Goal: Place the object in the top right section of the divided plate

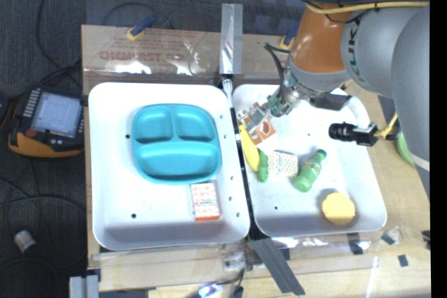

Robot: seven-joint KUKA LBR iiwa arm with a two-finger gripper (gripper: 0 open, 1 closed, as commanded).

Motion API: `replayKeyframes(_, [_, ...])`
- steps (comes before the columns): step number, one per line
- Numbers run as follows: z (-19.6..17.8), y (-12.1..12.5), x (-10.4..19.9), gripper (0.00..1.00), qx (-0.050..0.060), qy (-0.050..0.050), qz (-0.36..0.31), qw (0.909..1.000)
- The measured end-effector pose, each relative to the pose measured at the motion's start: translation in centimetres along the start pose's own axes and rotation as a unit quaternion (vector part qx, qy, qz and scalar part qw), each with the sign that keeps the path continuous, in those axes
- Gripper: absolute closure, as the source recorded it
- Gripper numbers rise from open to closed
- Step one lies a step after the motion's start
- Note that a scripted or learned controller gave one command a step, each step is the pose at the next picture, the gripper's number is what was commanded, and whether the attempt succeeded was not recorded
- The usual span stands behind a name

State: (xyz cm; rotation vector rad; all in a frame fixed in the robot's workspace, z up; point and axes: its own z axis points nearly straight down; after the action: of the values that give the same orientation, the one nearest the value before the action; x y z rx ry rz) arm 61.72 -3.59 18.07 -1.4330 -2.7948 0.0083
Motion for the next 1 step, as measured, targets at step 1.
replayKeyframes(1, [0.11, -7.58, 1.62, 1.0, 0.001, 0.003, 0.051, 0.9987])
